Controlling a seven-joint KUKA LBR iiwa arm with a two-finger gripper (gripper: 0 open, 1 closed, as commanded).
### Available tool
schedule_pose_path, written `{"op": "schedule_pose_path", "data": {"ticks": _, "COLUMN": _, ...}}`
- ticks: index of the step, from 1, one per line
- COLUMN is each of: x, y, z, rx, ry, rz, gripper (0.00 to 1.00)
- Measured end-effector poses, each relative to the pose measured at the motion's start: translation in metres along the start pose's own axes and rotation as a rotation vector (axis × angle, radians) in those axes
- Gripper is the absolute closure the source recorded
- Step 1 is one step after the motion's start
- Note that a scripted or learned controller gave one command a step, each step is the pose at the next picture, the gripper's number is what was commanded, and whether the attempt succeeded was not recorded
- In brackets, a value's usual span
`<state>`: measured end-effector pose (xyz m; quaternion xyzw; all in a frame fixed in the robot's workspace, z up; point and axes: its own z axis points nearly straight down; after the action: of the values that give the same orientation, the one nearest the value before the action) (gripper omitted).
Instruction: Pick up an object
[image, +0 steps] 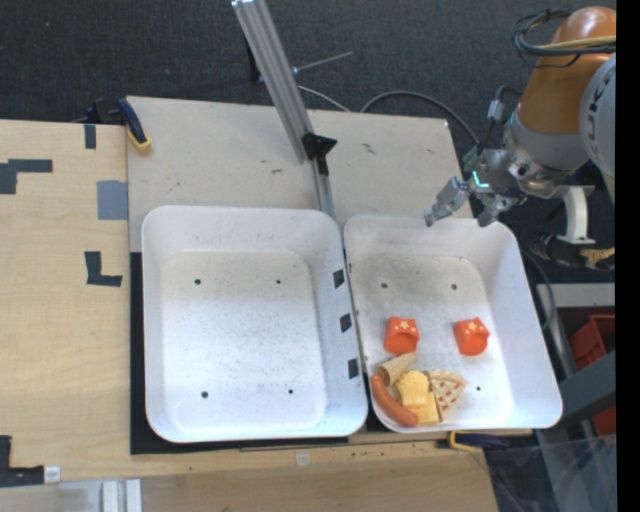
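Nearest the camera, a heap of toy food (420, 393) is seen at the right bin's (500, 260) front edge: a sausage (392, 400), a pizza slice (448, 388), yellow blocks. Just behind it two orange-red pieces lie apart, the left red piece (401, 333) and the right red piece (471, 336); all lie well in front of and below the fingers. Farthest back, the gripper (462, 203) hangs over the bin's rear rim, fingers spread, nothing held. A red piece is judged the easiest pick: isolated, so the fingers should be centred astride it before descent.
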<state>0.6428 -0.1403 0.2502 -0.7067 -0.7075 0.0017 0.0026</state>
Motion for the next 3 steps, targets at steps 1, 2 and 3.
{"op": "schedule_pose_path", "data": {"ticks": 1, "x": 0.0, "y": 0.001, "z": -0.003, "rx": -0.005, "ry": -0.002, "rz": -0.002, "gripper": 0.0}}
{"op": "schedule_pose_path", "data": {"ticks": 2, "x": -0.005, "y": 0.003, "z": 0.043, "rx": -0.001, "ry": -0.002, "rz": 0.0, "gripper": 0.0}}
{"op": "schedule_pose_path", "data": {"ticks": 3, "x": 0.004, "y": 0.003, "z": 0.092, "rx": 0.0, "ry": -0.001, "rz": -0.001, "gripper": 0.0}}
